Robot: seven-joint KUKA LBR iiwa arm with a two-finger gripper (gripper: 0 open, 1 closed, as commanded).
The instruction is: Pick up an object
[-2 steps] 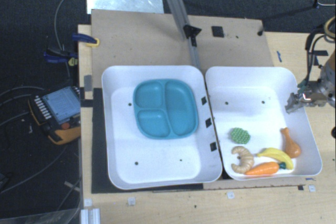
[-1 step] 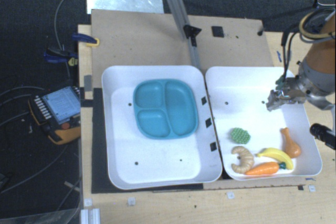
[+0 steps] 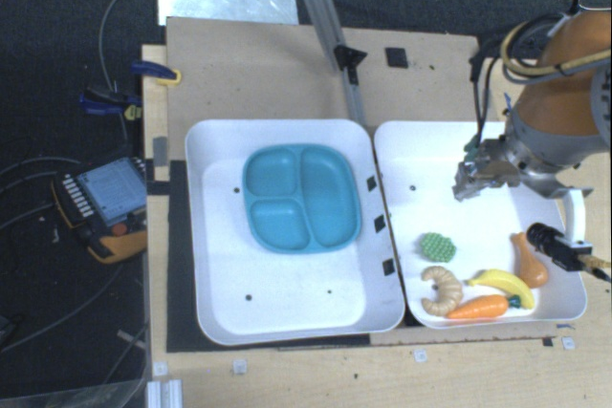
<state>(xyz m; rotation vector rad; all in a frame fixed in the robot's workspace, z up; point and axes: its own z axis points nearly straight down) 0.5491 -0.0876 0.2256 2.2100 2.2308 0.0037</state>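
My gripper (image 3: 470,181) hangs over the right bin (image 3: 413,148), near its upper right part, with nothing visible between its fingers. Below it, along the bin's near edge, lie a green knobbly ball (image 3: 438,247), a tan croissant (image 3: 441,289), an orange carrot (image 3: 478,308), a yellow banana (image 3: 505,283) and a brown drumstick-shaped piece (image 3: 530,261). The gripper stands well above and apart from all of them.
The left bin (image 3: 215,291) holds a blue divided plate (image 3: 302,197) in its upper middle. A slanted metal pole (image 3: 320,0) runs down to the bins' far edge. Clamps and a small device lie off the bench at the left.
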